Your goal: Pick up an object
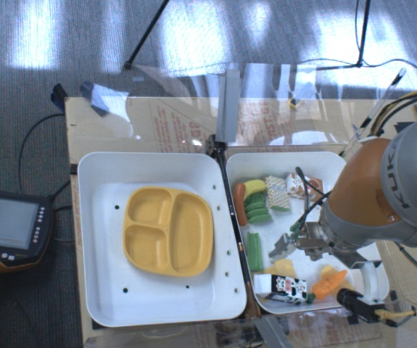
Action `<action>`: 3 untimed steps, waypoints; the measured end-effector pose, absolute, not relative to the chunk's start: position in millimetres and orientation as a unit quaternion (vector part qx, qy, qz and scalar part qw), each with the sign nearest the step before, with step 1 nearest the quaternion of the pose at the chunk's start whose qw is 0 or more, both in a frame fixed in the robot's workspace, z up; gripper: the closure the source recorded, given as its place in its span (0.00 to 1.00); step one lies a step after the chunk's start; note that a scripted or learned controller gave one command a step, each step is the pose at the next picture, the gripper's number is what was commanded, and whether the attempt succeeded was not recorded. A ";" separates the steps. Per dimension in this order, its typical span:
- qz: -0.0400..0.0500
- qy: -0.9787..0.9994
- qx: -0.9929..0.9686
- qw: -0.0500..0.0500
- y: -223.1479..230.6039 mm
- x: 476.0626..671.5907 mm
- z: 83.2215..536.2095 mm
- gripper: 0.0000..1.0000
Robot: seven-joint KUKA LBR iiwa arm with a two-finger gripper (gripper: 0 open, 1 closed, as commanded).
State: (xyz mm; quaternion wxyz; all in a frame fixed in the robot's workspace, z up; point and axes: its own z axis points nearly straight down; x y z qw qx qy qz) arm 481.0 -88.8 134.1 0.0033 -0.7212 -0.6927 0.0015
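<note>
Gripper [286, 243] hung low over right bin [336, 159], fingers spread, gripping nothing. Toy food lay crowded just beside it: green pod [254, 251], milk carton [281, 286]. Risk: fingers straddle two, or nudge one aside.

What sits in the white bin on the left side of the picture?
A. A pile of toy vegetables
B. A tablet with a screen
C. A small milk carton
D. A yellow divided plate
D: the left bin holds a yellow divided plate with three compartments, while the toy food, such as the carrot and the cow-print carton, lies in the right bin.
</note>
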 end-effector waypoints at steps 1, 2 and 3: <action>0.003 -0.708 -0.707 0.003 -145.4 473.3 100.5 0.00; 0.001 -0.708 -0.706 0.001 -131.7 578.5 86.1 0.00; 0.000 -0.722 -0.692 0.001 -81.5 636.0 87.3 0.00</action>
